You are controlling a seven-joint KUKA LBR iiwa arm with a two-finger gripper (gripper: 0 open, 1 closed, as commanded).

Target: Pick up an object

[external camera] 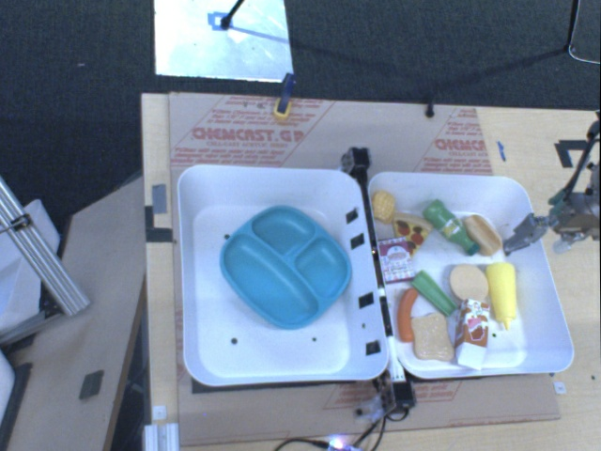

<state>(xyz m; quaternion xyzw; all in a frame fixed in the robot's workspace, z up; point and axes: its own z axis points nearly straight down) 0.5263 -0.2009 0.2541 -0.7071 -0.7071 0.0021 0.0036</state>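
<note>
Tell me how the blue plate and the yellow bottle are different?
The blue plate is wide and flat, alone in the left bin; the yellow bottle is small and narrow, crowded among toy foods in the right bin. The plate has compartments; the bottle has none. Both lie in white bins.

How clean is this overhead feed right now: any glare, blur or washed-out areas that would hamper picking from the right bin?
Camera view: soft overall. The shiny sheet behind the bench glares pale. The right bin and left bin read bright white, lightly shadowed at the walls. The gripper is blurry at the right bin's edge. The toy food is coloured clearly, fine detail smeared.
</note>
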